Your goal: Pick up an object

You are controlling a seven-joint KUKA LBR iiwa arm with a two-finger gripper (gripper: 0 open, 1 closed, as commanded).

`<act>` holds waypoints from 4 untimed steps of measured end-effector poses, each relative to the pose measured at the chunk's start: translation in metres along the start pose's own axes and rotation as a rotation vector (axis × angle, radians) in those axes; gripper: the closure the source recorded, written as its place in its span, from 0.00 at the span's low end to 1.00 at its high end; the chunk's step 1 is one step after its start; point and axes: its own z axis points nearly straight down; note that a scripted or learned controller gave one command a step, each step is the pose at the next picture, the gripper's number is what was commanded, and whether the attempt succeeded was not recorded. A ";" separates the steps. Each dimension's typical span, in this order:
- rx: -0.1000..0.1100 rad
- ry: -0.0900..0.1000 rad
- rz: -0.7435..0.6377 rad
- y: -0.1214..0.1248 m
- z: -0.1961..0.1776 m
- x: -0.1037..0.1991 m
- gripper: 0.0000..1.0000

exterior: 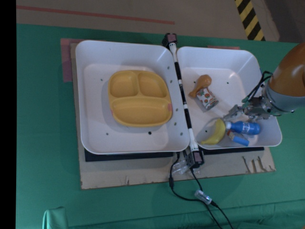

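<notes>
A: where's the gripper (237,111) rn?

B: low over the right bin (217,56), just above the blue bottle (244,127). can't tell what state it's in, too small and blurry from this angle

A: so nothing picked?

B: nothing visibly held. bottle lies on its side near the front wall, banana (215,132) touching or just beside its cap end, some small red/blue thing (238,139) right under it

A: other candidates?

B: drumstick toy (201,84) and a small printed can (207,99) mid-bin, close together. left bin (95,56) has the yellow divided plate (139,98)

A: risks?

B: imo crowding. bottle's round and lying down, so it prob rolls off if the grip lands off-centre. banana's so near it could get nudged or pinched along w/ it. also tight vs the bin's sloped wall, arm could catch the rim
</notes>
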 end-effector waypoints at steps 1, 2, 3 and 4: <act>-0.014 -0.009 0.008 0.003 -0.015 -0.004 1.00; 0.015 0.007 -0.002 0.076 -0.082 0.001 1.00; 0.017 0.005 -0.002 0.150 0.000 0.054 1.00; 0.011 0.006 -0.004 0.216 -0.110 0.035 1.00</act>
